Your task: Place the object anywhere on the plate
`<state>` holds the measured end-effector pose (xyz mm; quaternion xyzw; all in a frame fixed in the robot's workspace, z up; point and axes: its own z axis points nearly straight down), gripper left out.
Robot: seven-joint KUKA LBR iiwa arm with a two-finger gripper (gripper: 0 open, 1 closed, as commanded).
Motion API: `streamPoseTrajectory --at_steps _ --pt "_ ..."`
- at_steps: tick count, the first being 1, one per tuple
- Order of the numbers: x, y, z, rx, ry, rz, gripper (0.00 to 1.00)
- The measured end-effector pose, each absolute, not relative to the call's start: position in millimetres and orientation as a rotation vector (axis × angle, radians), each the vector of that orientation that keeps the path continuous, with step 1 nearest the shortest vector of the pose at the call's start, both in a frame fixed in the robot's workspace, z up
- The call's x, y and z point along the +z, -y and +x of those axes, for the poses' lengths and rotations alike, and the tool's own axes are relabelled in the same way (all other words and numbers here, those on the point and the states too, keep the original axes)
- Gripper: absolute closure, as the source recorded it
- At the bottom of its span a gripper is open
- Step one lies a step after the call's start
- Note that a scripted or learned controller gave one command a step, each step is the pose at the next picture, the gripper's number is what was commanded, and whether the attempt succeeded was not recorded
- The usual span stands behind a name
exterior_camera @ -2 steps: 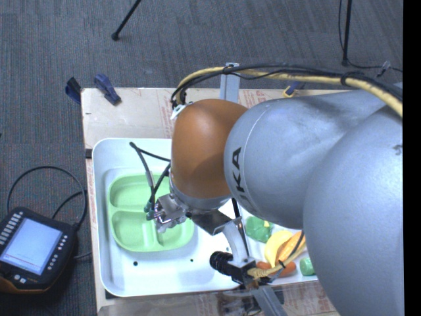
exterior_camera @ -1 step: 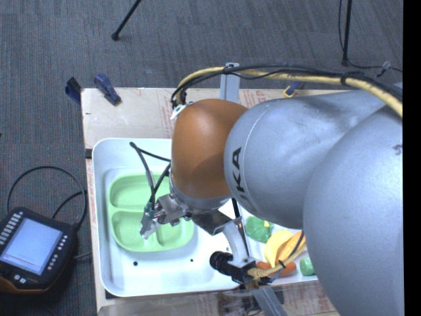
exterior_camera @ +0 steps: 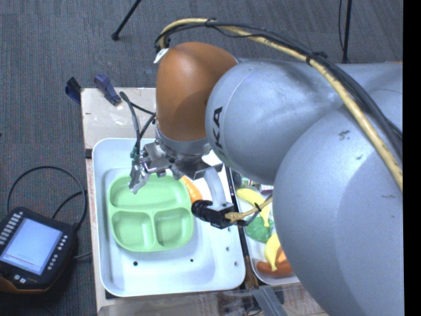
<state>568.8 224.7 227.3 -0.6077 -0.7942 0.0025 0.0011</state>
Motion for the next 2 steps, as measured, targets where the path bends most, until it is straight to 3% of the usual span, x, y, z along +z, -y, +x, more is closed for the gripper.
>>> streamPoseTrajectory --at_steps 1,2 --pt "240.2 -220.0 477.6 0.01 2.561 -1.813 0.0" --pt "246.9 -218.6 478.4 0.021 2.556 -1.814 1.0"
